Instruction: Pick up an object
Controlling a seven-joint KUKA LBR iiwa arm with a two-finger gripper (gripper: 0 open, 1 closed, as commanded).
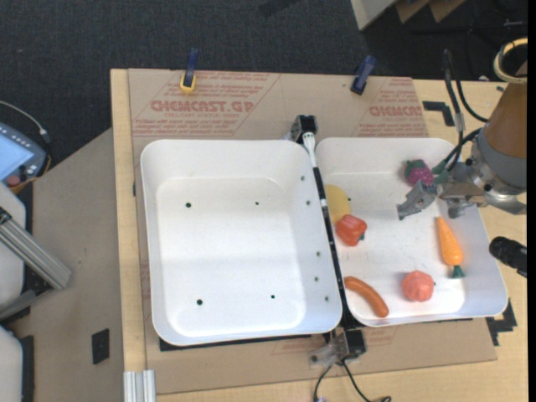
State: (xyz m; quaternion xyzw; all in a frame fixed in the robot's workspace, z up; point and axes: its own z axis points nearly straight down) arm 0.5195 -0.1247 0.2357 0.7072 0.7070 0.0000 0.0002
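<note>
A: Start at the near edge. What lies in the right bin (394, 254)?

B: In its near left corner there is an orange-red toy sausage (367, 296), lying at a slant. Just right of that, also by the near wall, sits a pinkish-red round fruit (418, 286); I can't tell which kind.

A: And further in?

B: Toward the bin's right wall a toy carrot (449, 242) lies lengthwise, green end nearest us. Against the left wall, about halfway back, is a small red pepper (351, 229), and just behind it a pale yellow piece (337, 198), half tucked under that wall's rim.

A: Where is the gripper (416, 201)?

B: Over the bin's far right part, beyond the carrot and well apart from the pepper. It reaches in from the right wall on the grey arm (502, 162). How far it is open I cannot tell, nor whether it has hold of anything.

A: Anything close to it?

B: A purple-and-green toy vegetable (418, 172), just behind it, near the bin's far wall. Whether the two touch I can't say.

A: And around that bin?

B: The left bin (226, 241) butts against its left wall. A black clip (304, 128) sits at the far end of that seam. Past the far wall, a brown sheet printed with red lettering (251, 99) lies under both bins, with a blue clamp (363, 74) on its far edge.
</note>
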